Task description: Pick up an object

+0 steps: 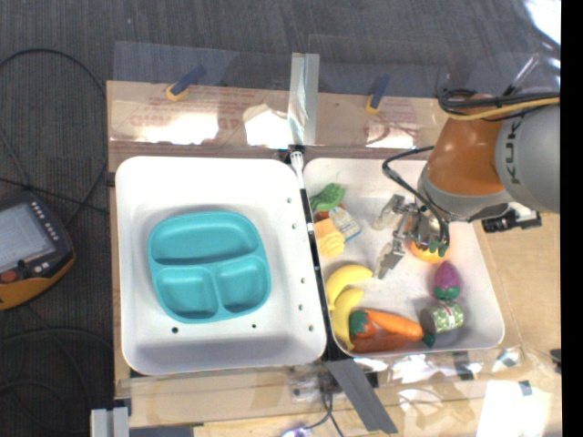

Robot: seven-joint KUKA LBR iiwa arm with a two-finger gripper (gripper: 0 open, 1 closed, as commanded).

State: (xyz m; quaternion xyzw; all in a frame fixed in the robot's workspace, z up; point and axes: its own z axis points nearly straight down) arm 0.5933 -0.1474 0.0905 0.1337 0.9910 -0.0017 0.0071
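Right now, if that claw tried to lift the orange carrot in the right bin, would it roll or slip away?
Probably some of each. The carrot looks smooth, rounded and tapered, so two fingers could slide toward its thin end. It lies against the banana and near the bin's front wall, which may stop it rolling far. It looks like a toy, likely light and stiff.

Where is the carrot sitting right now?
The carrot lies in the right bin near its front edge, beside the banana and left of the green can.
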